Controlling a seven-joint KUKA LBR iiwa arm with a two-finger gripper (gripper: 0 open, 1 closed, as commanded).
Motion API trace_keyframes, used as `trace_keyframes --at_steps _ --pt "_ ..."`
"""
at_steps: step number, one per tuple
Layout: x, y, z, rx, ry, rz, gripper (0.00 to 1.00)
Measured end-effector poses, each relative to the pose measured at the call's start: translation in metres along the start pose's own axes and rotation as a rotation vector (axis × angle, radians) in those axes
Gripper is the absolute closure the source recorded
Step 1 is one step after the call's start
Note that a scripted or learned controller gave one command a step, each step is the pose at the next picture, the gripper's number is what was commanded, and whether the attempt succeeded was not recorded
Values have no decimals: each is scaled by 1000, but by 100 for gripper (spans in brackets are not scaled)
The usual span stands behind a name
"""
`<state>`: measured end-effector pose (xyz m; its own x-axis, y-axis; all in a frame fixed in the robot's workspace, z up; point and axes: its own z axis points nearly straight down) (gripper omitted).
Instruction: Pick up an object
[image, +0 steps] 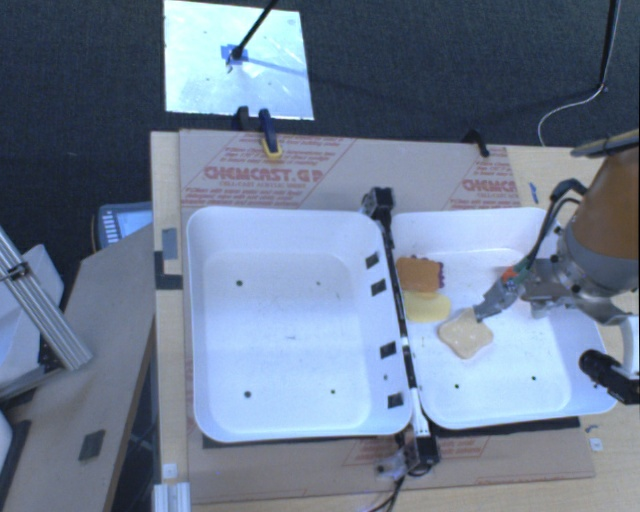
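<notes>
On the bench (330, 165), a wooden board with red lettering carries two shallow white bins side by side, joined along the middle by black clips. Left bin (290, 320): bare white floor with a few small dark dots. Right bin (500, 390): three flat food-like pieces near its left wall, namely an orange-brown slab with a dark edge (420, 273), a pale yellow slice (428, 307) just below and touching it, and a beige bread-shaped piece (466, 338) lower right of those. Arm enters from the right, grey with an orange section, and the gripper (490, 307) sits low over the right bin, its tip at the upper edge of the beige piece; contact cannot be confirmed, and whether the jaws are released or clenched cannot be told from this angle. Surroundings: dark carpet-like floor, a shiny metal sheet (238, 58) beyond the bench, a yellow-handled clamp (270, 140) on the far board edge, aluminium framing (40, 310) at left.
</notes>
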<state>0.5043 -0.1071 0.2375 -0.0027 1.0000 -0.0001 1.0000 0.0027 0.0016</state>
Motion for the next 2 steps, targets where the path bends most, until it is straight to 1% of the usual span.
trace_keyframes --at_steps 1,2 --pt "0 1 -11 -3 0 -2 100" --pt "70 47 -133 -17 1 -11 100"
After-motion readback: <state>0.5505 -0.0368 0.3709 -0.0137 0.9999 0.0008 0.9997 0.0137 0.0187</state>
